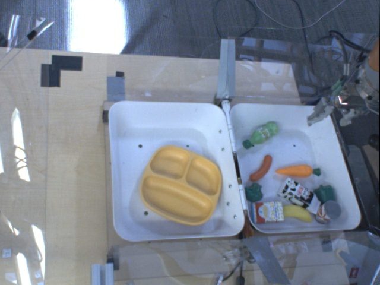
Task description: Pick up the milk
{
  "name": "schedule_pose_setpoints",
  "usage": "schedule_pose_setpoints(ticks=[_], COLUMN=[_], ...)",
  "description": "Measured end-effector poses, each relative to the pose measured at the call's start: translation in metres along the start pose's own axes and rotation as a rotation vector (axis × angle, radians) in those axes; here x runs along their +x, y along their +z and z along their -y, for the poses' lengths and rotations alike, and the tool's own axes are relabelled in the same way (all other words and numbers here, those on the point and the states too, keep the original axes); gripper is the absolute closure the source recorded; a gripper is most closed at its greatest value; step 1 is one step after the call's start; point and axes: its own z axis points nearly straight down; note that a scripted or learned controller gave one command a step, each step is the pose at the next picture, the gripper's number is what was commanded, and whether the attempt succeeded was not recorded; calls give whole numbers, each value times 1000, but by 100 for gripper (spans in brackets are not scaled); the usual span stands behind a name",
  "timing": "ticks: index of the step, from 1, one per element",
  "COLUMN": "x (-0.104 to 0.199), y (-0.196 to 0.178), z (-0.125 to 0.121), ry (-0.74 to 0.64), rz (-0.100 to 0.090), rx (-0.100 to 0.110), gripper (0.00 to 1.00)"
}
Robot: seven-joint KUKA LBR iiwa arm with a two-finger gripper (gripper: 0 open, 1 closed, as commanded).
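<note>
The milk [295, 192] is a small carton with black and white cow patches. It lies tilted in the front part of the right bin [332, 144], between a carrot [294, 171] and a banana [297, 214]. My gripper [332, 112] hangs over the bin's far right corner, well behind the milk and apart from it. Its two fingers [317, 112] are spread open with nothing between them.
The right bin also holds a green bottle [262, 133], a sausage [260, 167], broccoli [254, 192], a red and white box [268, 211], a can [330, 209] and a dark green piece [325, 192]. A yellow divided plate [181, 184] lies in the left bin [127, 159].
</note>
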Motion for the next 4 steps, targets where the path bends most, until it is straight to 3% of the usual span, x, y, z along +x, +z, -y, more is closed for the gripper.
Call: schedule_pose_setpoints(ticks=[1, 2, 3, 4], x=[-16, 45, 45, 45], y=[88, 149, 138, 138], z=[108, 115, 113, 113], ry=[67, -234, -236, -236], rz=[-1, 0, 1, 1], rx=[2, -3, -8, -7], gripper=[0, 0, 100, 0])
